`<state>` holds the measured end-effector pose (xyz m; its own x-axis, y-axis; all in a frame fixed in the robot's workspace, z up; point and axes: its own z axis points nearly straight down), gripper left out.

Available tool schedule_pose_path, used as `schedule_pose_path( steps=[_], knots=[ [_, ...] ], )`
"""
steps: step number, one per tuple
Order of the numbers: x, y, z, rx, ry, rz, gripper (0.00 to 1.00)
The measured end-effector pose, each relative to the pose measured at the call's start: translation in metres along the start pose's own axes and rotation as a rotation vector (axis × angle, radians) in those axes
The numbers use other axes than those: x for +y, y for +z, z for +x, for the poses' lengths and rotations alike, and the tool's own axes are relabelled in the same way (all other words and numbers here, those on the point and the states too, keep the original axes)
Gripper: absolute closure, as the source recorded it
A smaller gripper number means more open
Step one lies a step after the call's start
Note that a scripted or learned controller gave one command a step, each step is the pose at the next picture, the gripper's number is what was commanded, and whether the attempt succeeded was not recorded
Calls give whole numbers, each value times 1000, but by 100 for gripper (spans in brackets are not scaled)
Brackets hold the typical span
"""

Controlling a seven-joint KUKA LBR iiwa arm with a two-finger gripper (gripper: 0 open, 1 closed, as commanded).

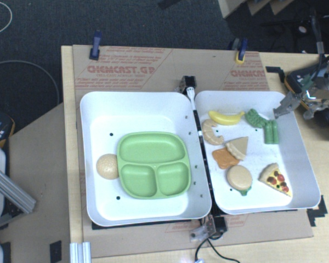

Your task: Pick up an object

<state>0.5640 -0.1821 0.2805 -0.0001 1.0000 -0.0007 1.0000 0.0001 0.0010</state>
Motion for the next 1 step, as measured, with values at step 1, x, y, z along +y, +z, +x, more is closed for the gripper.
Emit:
schedule_pose_path(
  steps=[1],
  knots=[
    [-73,-57,-46,-4,7,-4,0]
  ],
)
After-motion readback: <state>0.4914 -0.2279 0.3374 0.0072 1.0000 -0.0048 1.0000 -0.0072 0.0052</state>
